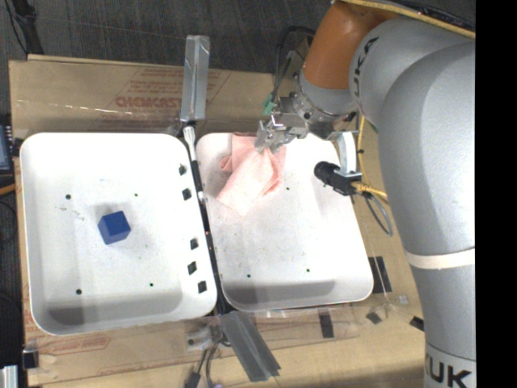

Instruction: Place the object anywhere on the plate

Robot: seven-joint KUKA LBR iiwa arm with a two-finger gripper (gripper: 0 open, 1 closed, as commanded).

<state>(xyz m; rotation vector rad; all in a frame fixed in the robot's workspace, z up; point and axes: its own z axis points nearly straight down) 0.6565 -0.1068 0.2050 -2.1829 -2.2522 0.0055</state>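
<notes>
A soft pink cloth (252, 175) hangs in folds over the far part of the right bin (323, 249). Its upper edge rises to my gripper (273, 134), which is shut on the cloth's top. The lower corner of the cloth trails toward the bin floor near the divider. A small blue cube (114, 226) rests on the floor of the left bin (48, 184), far from the gripper.
The grey arm with its orange band (339, 43) covers the right side of the view. A black connector and cable (335, 176) hang over the right bin's far right. A grey metal bar (194, 75) stands behind the divider between the bins.
</notes>
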